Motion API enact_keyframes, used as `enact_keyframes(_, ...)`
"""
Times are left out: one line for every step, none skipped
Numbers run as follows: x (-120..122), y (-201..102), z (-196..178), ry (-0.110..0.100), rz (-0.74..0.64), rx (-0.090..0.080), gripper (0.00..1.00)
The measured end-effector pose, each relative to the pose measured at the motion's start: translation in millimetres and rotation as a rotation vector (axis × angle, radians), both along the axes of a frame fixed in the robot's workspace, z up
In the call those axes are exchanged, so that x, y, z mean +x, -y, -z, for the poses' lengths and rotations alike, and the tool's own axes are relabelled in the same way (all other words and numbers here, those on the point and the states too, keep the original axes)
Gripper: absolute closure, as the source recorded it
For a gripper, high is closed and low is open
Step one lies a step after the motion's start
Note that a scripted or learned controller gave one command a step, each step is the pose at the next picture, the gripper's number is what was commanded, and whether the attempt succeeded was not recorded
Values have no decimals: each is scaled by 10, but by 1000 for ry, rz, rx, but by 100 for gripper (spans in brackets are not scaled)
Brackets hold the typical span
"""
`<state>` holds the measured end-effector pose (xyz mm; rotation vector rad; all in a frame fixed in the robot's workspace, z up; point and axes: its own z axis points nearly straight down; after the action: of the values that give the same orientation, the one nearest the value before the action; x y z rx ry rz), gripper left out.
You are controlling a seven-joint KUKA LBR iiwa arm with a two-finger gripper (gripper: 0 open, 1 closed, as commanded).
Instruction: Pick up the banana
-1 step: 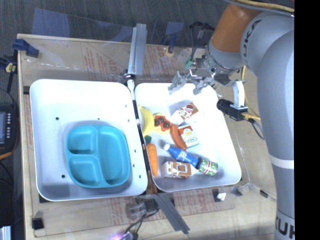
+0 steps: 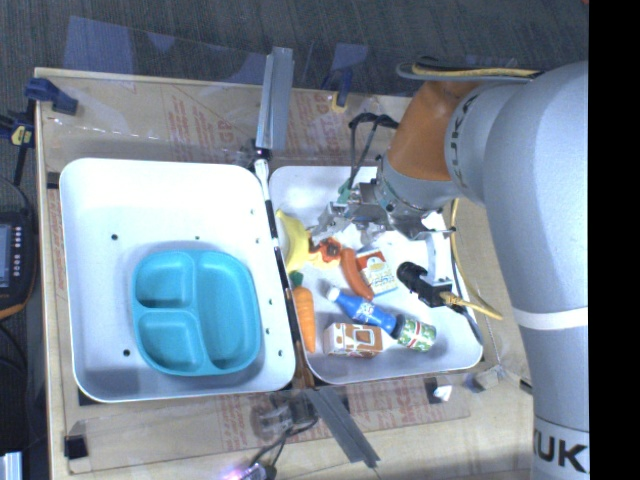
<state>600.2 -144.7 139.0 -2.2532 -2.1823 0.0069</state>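
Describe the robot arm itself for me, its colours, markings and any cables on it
The arm is bulky with rounded grey segments and an orange band above the wrist. Dark KUKA lettering runs along the grey casing. A thin black cable loops beside the orange band. The gripper is a small metallic assembly of grey and silver parts.

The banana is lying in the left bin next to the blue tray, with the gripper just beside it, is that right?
Not quite. The banana lies in the right bin, against its left wall, with the gripper just beside it, as the camera view shows. The blue tray sits in the left bin.
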Motion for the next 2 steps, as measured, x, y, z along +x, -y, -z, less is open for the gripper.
enact_keyframes(63,-417,383,19,-13,-11,0)
enact_keyframes(73,-431,285,19,-17,-9,100)
